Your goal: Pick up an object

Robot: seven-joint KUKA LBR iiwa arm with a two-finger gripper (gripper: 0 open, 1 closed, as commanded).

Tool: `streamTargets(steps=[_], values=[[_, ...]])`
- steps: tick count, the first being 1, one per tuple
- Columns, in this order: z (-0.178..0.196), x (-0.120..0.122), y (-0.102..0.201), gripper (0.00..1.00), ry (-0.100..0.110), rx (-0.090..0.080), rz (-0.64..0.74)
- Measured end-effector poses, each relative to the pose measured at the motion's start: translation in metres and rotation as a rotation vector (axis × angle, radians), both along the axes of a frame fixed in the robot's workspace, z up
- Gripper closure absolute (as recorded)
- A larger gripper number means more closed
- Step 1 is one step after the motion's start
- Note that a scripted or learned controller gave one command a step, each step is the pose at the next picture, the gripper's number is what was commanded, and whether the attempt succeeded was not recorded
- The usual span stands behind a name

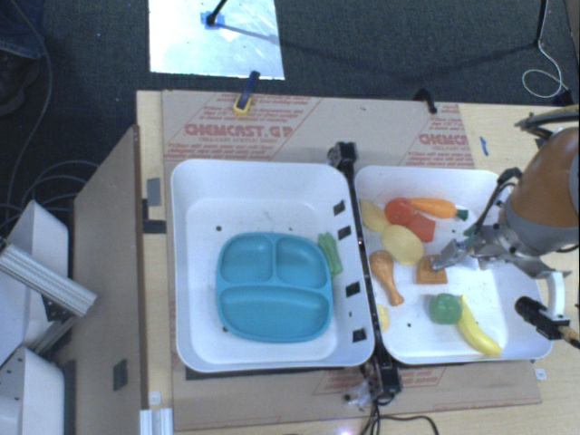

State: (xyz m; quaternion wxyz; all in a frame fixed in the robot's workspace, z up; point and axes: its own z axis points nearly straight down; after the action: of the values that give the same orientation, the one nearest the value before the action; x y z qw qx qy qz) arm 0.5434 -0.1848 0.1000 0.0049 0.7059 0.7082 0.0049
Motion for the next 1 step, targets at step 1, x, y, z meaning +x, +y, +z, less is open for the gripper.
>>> streamTargets(steps=[1], values=[[0.0935,0.0700,0.0088,0.00,-0.002,-0.004,0.005]])
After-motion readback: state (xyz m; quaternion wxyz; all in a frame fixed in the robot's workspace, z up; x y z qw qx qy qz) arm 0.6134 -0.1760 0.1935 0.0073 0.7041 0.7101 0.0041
